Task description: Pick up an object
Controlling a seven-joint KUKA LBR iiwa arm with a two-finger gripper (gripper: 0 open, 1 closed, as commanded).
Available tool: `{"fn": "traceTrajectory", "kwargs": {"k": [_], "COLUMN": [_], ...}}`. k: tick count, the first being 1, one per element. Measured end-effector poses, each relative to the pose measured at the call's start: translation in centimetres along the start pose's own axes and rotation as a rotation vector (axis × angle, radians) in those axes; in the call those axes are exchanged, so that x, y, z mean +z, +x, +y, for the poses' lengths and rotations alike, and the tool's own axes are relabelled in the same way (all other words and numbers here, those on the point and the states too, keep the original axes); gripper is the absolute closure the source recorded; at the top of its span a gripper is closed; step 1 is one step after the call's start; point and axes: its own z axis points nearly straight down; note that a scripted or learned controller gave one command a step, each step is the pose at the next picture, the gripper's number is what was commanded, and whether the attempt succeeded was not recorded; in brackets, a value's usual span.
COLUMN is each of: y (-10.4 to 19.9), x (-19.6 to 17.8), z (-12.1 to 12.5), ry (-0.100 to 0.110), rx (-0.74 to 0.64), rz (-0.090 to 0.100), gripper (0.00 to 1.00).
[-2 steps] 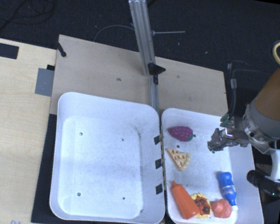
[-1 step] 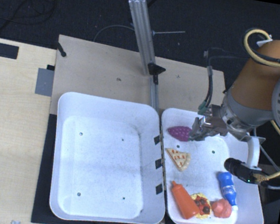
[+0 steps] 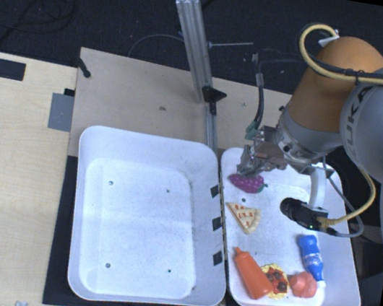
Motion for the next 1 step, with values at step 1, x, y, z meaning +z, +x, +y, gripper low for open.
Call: {"fn": "traceTrajectory", "kwargs": {"k": [1], "y": [4.09], "x": [1.30], "z": [2.44], "ry": [0.000], "rx": [0.000], "rz": [0.000], "gripper": [1.00]}}
